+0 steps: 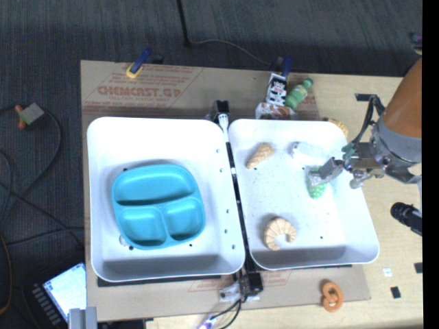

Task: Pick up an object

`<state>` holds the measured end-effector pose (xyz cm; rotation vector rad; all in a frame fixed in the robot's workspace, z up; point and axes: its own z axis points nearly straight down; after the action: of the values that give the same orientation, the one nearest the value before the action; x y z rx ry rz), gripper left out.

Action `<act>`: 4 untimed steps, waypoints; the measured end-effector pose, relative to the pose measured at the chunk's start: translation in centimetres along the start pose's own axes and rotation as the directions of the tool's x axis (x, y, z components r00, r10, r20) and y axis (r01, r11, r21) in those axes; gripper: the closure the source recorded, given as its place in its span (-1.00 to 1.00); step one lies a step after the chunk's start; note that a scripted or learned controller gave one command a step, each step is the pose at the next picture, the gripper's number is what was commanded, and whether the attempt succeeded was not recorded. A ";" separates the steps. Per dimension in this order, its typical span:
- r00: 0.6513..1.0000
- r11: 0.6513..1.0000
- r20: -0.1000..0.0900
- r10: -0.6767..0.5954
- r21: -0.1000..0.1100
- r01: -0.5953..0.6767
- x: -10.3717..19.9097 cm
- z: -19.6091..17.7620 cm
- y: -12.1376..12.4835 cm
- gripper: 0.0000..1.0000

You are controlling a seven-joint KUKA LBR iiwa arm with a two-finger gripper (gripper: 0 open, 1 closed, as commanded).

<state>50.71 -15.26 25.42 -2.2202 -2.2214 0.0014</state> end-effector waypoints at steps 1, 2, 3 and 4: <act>1.000 1.000 -0.009 -0.005 -0.002 0.005 -6.1 15.3 0.0 -1.00; 1.000 1.000 0.005 0.001 -0.008 -0.001 -2.0 16.6 3.0 -1.00; 1.000 1.000 0.005 0.000 -0.011 0.000 3.1 16.6 4.6 -1.00; 1.000 1.000 0.003 0.001 -0.002 -0.001 -2.6 13.1 5.6 -1.00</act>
<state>56.32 -17.90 12.33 -2.2238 -2.2225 0.0018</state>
